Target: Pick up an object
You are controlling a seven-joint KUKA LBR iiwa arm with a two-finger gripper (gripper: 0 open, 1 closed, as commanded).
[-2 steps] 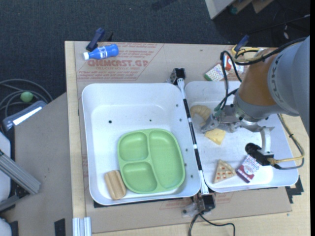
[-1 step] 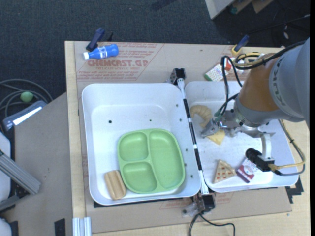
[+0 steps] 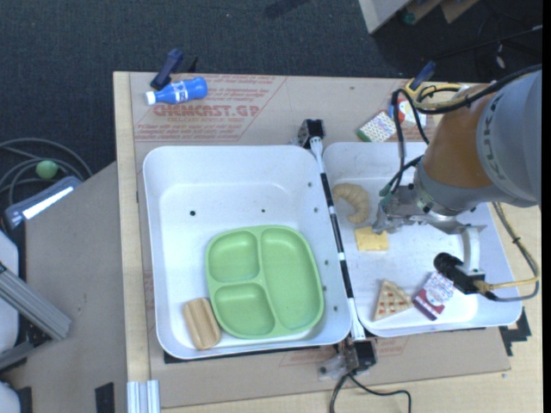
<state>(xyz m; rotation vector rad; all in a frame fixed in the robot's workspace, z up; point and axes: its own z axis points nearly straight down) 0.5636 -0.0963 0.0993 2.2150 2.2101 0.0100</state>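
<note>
In the right bin [image 3: 482,317] lie a croissant [image 3: 352,200], a yellow cheese slice [image 3: 373,241], a triangular waffle piece [image 3: 390,301] and a small red-and-white packet [image 3: 435,293]. My gripper [image 3: 385,218] reaches down at the cheese slice's upper edge, just right of the croissant. The grey arm with its orange band [image 3: 456,149] comes in from the right above it. The fingertips are hard to make out against the bin floor. The left bin [image 3: 172,188] holds a green divided plate [image 3: 261,279] and a tan bread piece [image 3: 201,323].
A blue-and-white bottle [image 3: 176,90] lies on the cardboard behind the left bin. A small patterned box [image 3: 376,128] sits behind the right bin. Black clips [image 3: 311,131] mark the divider between the bins. Cables run along the right bin's edge.
</note>
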